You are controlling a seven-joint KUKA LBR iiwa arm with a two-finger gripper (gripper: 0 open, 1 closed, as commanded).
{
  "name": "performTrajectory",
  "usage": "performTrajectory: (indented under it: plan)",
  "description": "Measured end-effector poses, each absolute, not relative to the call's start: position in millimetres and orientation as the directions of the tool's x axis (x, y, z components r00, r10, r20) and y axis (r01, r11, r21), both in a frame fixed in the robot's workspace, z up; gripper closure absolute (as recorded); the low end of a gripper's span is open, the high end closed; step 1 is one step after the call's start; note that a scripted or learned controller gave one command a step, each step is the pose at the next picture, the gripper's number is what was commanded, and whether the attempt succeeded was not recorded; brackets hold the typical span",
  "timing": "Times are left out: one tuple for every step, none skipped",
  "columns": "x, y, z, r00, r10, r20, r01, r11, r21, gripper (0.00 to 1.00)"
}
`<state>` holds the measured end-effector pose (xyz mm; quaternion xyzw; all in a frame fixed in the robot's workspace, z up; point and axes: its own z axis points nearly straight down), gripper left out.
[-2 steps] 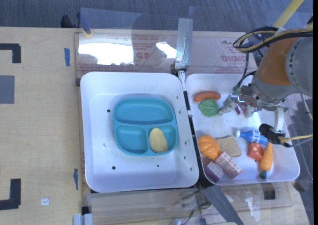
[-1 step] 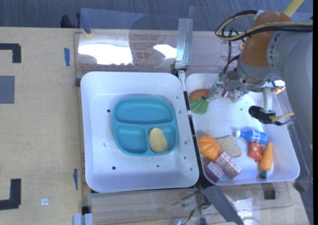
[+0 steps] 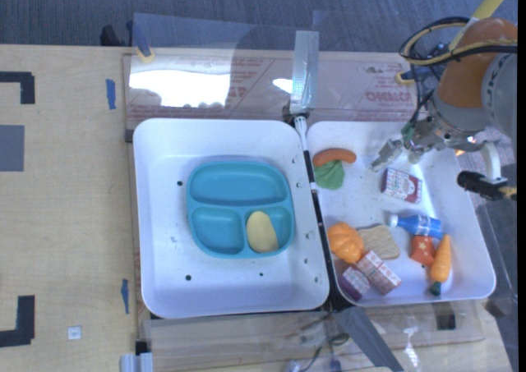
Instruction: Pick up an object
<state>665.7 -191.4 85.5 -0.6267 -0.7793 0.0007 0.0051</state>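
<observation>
The right bin (image 3: 468, 198) holds several toy foods. Among them are a red and white carton (image 3: 401, 186), a blue bottle (image 3: 417, 222), an orange hot dog (image 3: 334, 155) over a green leaf (image 3: 330, 174), an orange pepper (image 3: 345, 242), a bread slice (image 3: 380, 241), a carrot (image 3: 441, 259) and a pink box (image 3: 379, 271). My gripper (image 3: 398, 153) hangs over the bin's far part, just beyond the carton. Its fingers (image 3: 383, 158) look spread open with nothing between them.
In the left bin (image 3: 156, 198) sits a teal divided plate (image 3: 238, 186) with a yellow potato (image 3: 262, 231) in its near right compartment. A red tomato (image 3: 422, 250) lies beside the carrot. A clear plastic wall (image 3: 214, 75) stands behind both bins.
</observation>
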Motion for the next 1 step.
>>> performTrajectory:
  plan:
    - [597.2,-205.7,86.8,-0.267,0.964,0.002,0.964,0.267,0.003,0.00]
